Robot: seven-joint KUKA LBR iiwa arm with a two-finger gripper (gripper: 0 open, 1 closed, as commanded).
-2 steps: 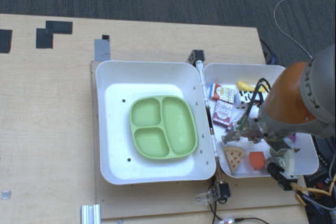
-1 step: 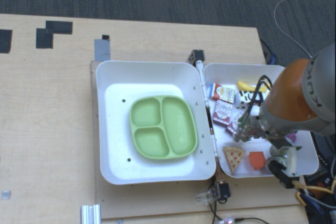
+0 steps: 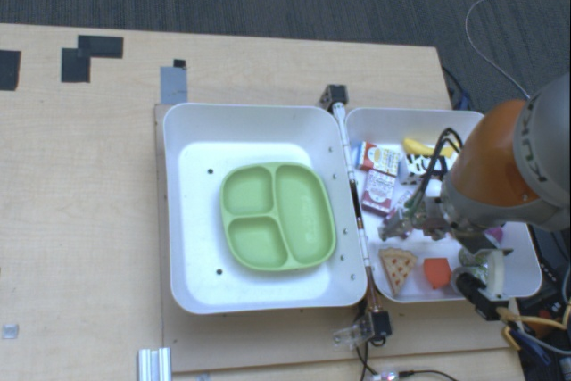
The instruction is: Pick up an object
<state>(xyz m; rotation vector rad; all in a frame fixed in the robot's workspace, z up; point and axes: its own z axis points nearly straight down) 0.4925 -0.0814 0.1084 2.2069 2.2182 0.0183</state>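
2 white bins (image 3: 178, 219) on bench. Gripper (image 3: 419, 223) low in right bin, finger state can't tell. Pizza slice (image 3: 397, 268) near front edge, tip pointing frontward, long axis front-back.

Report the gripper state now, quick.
Gripper: low over the right bin, among the toy food; open or shut cannot be told, and no held object can be made out.

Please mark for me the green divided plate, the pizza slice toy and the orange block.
green divided plate (image 3: 308, 205): camera view, on the floor of its large right compartment.
pizza slice toy (image 3: 397, 268): camera view, on the middle of the slice.
orange block (image 3: 436, 273): camera view, on its top face.
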